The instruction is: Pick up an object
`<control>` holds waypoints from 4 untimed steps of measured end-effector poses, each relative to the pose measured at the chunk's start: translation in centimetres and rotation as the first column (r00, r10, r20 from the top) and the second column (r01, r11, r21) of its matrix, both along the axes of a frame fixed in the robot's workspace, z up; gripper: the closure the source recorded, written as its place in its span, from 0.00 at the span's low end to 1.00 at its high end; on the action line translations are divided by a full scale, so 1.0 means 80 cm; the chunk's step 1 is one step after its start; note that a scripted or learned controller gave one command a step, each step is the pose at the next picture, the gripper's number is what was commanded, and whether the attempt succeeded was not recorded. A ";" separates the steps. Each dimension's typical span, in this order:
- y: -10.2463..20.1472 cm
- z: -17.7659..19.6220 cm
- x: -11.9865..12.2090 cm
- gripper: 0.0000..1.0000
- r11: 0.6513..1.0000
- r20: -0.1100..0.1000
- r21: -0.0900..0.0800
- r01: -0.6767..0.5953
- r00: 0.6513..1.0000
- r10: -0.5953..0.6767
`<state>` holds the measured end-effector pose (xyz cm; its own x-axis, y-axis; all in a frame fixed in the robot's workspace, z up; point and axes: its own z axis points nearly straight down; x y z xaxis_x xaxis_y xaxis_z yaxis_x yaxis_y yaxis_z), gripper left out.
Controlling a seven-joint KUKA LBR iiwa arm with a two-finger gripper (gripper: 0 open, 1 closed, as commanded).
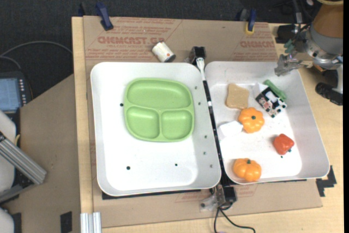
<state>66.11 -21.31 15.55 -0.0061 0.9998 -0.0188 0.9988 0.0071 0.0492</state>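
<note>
The right bin (311,142) holds a tan bread slice (237,96), two orange toy pumpkins (251,119) (247,169), a red pepper (283,144) and a small green, black and white item (271,99). A pale white piece (232,128) lies beside the upper pumpkin. My gripper (283,64) hangs over the bin's far right corner, up and to the right of the green and black item, apart from every object. The grey wrist with its orange band (330,22) rises behind it.
A light green divided plate (160,109) lies in the left bin (109,161). A small white cylinder (163,52) rests on the cardboard behind the bins. Blue clamps (103,16) (250,22) grip the board's far edge.
</note>
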 end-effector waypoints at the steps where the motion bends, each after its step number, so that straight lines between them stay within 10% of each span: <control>1: -0.015 0.054 -0.085 1.00 1.000 -0.052 0.019 0.011 0.999 -0.010; 3: 0.196 0.036 -0.154 1.00 1.000 -0.054 0.022 0.001 0.999 0.000; 4: 0.154 0.232 -0.162 1.00 1.000 -0.028 0.014 0.008 1.000 -0.007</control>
